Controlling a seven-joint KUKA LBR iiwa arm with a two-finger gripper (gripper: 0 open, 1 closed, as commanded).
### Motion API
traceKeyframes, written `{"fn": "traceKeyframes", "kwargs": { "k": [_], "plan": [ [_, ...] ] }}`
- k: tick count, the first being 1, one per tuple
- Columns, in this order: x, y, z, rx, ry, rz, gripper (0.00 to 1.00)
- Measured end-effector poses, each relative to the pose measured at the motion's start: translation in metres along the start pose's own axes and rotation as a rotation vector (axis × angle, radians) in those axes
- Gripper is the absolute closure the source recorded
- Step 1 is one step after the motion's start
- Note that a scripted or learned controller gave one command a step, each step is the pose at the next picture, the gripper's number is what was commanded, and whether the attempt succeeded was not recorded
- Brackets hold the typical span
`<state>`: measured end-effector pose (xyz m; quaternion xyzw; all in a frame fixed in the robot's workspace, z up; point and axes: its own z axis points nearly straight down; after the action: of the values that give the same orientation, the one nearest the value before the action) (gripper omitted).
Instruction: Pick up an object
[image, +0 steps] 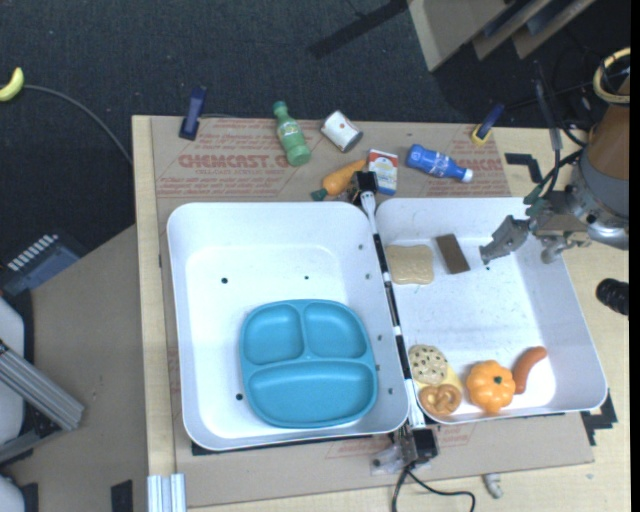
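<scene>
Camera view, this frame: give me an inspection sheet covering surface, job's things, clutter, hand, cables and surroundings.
Surface: brown bench bearing a left bin and a right bin, side by side.
Job's things: right bin holds a tan slab, dark block, cookie, pretzel, orange pumpkin and sausage. Left bin holds a blue divided plate.
Clutter: behind the bins lie a green bottle, white can, small carton, blue bottle.
Hand: hand over the right bin's far right part, nothing seen between its fingers.
Cables: cable at the front edge.
Surroundings: dark carpet.
</scene>
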<state>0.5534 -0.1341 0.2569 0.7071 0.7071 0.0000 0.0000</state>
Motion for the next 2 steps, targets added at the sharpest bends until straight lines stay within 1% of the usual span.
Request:
{"fn": "traceKeyframes", "kwargs": {
  "k": [1, 2],
  "plan": [
    [0.003, 0.086, 0.068, 0.0, 0.0, -0.001, 0.0],
    [-0.016, 0.102, 0.173, 0.002, 0.0, 0.001, 0.0]
  ]
}}
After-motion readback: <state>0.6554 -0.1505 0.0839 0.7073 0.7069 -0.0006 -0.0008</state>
